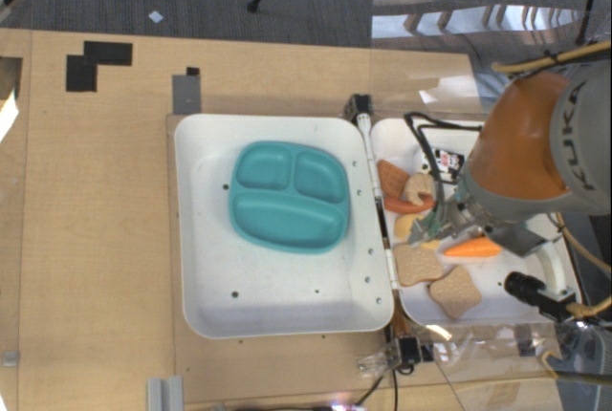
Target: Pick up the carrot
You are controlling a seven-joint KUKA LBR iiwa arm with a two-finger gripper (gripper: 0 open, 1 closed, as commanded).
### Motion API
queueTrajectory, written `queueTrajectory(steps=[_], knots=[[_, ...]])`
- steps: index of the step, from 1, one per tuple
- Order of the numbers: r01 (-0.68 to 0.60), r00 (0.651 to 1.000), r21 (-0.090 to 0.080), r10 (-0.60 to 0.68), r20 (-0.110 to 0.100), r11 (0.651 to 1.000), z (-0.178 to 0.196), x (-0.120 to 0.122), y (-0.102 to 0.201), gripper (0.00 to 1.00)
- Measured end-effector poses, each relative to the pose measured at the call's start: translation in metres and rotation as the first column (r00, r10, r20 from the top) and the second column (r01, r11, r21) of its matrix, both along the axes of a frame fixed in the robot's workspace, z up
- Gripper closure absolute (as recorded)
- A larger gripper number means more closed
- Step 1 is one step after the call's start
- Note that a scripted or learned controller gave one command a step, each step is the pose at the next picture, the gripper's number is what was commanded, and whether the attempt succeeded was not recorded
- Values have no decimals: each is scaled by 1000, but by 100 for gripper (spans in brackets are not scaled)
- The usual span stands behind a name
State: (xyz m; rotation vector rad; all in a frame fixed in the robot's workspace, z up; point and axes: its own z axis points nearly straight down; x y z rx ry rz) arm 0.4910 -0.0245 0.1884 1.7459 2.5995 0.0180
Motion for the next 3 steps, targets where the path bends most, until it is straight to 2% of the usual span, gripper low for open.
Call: queueTrajectory(steps=[1, 2, 3], knots=[[235, 972, -2, -235, -10, 972, 10, 66, 24, 100], [235, 972, -4, -235, -10, 972, 10, 66, 23, 0], [47, 999, -6, -47, -10, 999, 10, 40, -28, 0]])
